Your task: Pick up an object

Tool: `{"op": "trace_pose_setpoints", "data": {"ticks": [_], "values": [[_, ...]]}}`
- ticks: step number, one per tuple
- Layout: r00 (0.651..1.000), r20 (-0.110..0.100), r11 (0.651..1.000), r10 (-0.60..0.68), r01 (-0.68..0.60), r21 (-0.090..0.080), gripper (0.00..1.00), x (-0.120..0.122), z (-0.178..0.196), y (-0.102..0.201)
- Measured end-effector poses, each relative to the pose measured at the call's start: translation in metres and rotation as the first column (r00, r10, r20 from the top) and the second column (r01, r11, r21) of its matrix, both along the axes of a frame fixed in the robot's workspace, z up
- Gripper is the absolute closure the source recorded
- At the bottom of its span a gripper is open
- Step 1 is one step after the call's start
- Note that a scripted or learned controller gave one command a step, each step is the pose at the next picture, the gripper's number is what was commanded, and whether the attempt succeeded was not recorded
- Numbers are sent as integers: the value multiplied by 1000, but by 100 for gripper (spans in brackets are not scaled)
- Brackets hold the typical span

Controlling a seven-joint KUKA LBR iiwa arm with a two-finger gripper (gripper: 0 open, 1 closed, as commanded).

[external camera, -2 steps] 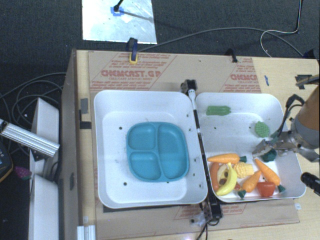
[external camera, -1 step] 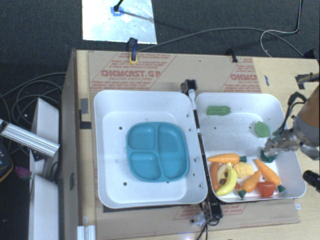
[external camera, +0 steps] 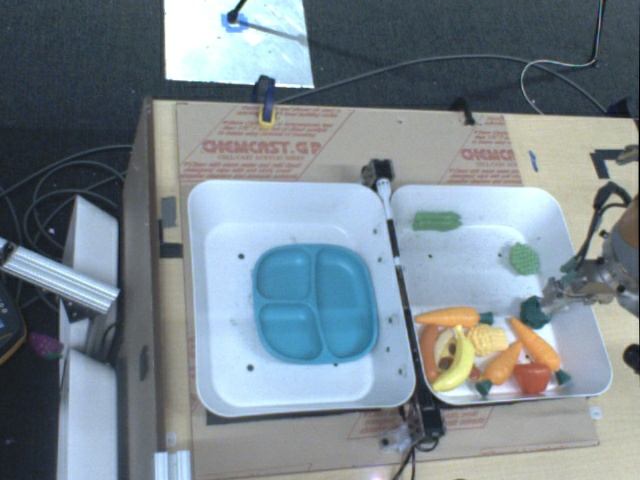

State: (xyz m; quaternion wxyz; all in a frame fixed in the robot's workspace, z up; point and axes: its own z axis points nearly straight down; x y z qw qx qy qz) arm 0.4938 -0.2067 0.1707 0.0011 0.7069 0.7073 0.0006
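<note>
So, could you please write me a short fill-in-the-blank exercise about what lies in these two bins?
1. The blue divided plate lies in the ____ bin.
2. The banana is ____ in colour.
3. The divided plate has ____ compartments.
4. The gripper hangs over the ____ bin.

Missing words: left; yellow; four; right

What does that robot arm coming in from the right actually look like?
Little of it is in frame. The gripper is a small grey-metal assembly ending in a dark teal-coloured tip. Thin dark cables loop above it, and a brownish-orange rounded part of the arm sits at the picture's edge.
</note>
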Motion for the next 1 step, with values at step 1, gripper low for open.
{"op": "trace_pose_setpoints", "data": {"ticks": [1], "values": [[1000,0,1000,0,0,0,0,0,0,0]]}}
